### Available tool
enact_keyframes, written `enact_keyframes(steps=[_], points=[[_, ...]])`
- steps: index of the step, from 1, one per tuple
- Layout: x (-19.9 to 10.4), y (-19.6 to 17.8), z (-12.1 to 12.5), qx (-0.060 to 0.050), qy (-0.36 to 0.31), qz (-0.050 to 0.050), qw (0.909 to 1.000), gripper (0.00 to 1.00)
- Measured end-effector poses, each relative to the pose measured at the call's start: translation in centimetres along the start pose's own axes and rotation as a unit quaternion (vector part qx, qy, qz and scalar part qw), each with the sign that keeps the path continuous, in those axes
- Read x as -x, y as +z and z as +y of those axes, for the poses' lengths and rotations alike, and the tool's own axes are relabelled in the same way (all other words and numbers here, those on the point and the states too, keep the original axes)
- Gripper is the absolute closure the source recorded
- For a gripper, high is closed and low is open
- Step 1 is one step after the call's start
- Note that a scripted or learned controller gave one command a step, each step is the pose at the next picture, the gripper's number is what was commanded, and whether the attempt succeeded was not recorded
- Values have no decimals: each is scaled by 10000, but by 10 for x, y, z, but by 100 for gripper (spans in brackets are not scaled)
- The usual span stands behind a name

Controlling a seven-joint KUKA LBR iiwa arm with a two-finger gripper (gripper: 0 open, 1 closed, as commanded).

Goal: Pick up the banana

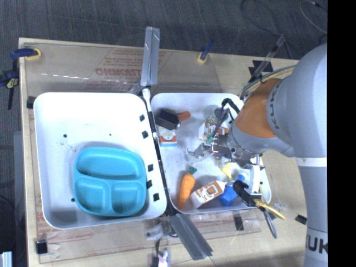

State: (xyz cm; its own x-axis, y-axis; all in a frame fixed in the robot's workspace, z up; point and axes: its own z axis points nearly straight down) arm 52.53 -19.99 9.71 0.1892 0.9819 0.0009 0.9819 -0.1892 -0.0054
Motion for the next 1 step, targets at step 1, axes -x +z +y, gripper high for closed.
enact_keyframes(steps=[1], points=[[-13,6,-6,-2,123,3,9999,0]])
